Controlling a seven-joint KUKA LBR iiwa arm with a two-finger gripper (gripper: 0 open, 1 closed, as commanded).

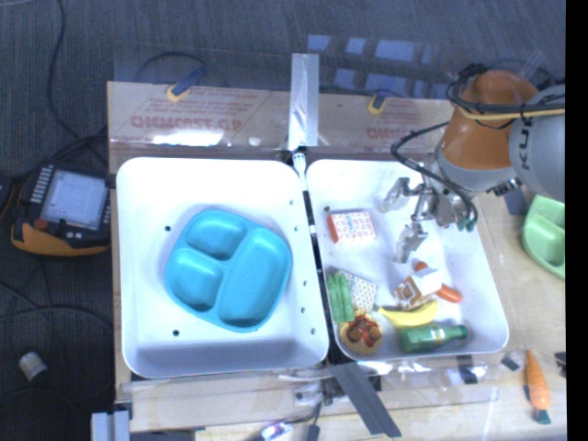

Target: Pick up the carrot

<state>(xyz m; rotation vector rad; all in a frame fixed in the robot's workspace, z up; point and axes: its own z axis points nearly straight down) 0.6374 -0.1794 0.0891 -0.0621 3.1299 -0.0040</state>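
In the right-hand bin [487,288], white, shallow and glossy with rounded corners, a scatter of small toy-like pieces: a red-and-white printed box [352,226] lying flat near the dividing wall; a green ribbed strip [341,294] beside a pale speckled card; a brown knotted lump [361,331] in the near corner; a smooth yellow banana [411,315], curved, touching a dark green bottle [432,338] laid on its side along the near wall. Just above the banana, a small blocky orange-and-white piece [415,288], and right beside it what looks like the carrot [448,293], a short smooth orange-red stub, lying flat towards the bin's right wall, with nothing gripping it. In the left bin [138,246], a glossy sky-blue tray [228,266] with three rounded compartments, set at a tilt. Outside the bins, on the pale bench at the lower right, a slim orange stick with a teal end [537,389]; identity hard to tell. At the far right edge, a light-green plastic shape [548,232]. Reaching in from the right, the grey arm with its rounded orange band [487,122], wrist bent downward, cables looped around it. Below it, the gripper [411,220], bare metal and angular, poised over the upper middle of the right bin, apart from the carrot. Released or clenched: cannot tell at this angle.
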